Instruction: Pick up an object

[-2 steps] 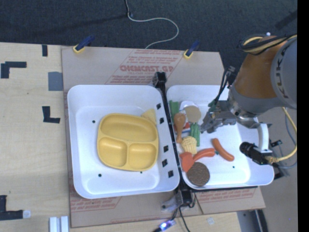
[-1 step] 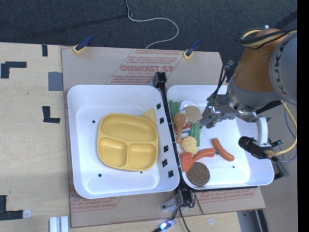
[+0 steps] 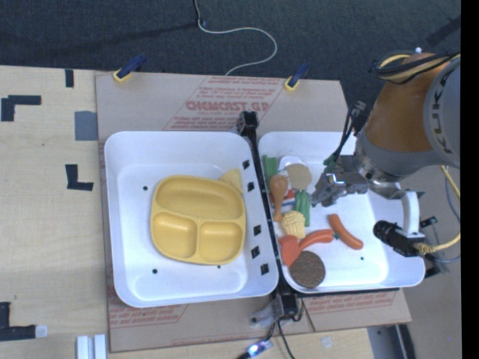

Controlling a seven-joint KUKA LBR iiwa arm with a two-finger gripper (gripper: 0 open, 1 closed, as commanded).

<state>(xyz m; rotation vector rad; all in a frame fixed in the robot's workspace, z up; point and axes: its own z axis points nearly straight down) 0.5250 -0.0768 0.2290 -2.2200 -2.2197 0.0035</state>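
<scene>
The right bin [image 3: 378, 271] holds several toy foods. Along its left side lie a chicken drumstick [image 3: 278, 189], a tan round piece [image 3: 299, 176], a green vegetable [image 3: 302, 203] and a corn cob [image 3: 293, 224]. Nearer the front are an orange carrot [image 3: 308, 241], a red-orange sausage [image 3: 345, 231] and a dark brown patty [image 3: 307, 269]. My gripper [image 3: 323, 193] hangs over the middle of this bin, just right of the green vegetable and above the sausage. Nothing shows in its grasp.
A yellow divided plate [image 3: 198, 219] fills the middle of the left bin [image 3: 120, 223], with a small yellow piece [image 3: 233, 177] at its far right corner. The arm's grey and orange body [image 3: 408, 126] looms over the right bin's far right side. A black divider [image 3: 258, 200] separates the bins.
</scene>
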